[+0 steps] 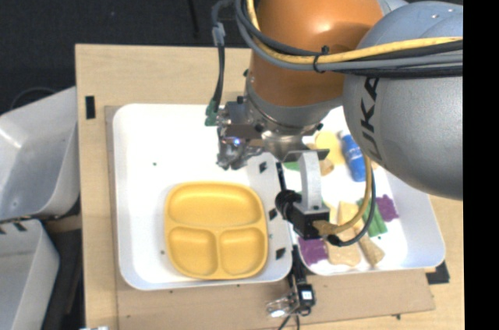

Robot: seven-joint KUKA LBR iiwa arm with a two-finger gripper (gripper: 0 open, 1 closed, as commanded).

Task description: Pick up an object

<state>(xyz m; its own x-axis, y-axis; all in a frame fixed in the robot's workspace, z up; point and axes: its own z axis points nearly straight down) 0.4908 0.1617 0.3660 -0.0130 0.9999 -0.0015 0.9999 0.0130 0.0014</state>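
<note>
Gripper: your gripper (232,149) hangs low over the left bin (136,165), near its far right side. The wrist hides its tip, so you cannot tell whether it is apart or together, and nothing is seen held in it.
Nearest thing: the yellow divided tray (216,229) lies flat in the near half of the left bin, just in front of the gripper and apart from it.
Other candidates: the right bin (417,246) holds a cluster of small things. Among them are a blue piece (353,157), a purple piece (314,249) and a tan piece (348,256), lying close together and partly under the arm.
Step in hand: by the look of it, you are on the approach, with no grasp made yet.
How to do it well: if you go for the tray, aim at its raised rim or a divider wall, not the flat floor of a compartment, and come straight down before you close.
Risk: the tray is broad and shallow, so a centred descent likely meets plastic with nothing to pinch, and a rim grasp may tip it.
Desk: the desk (93,79) around both bins gives you room to lift straight up.
</note>
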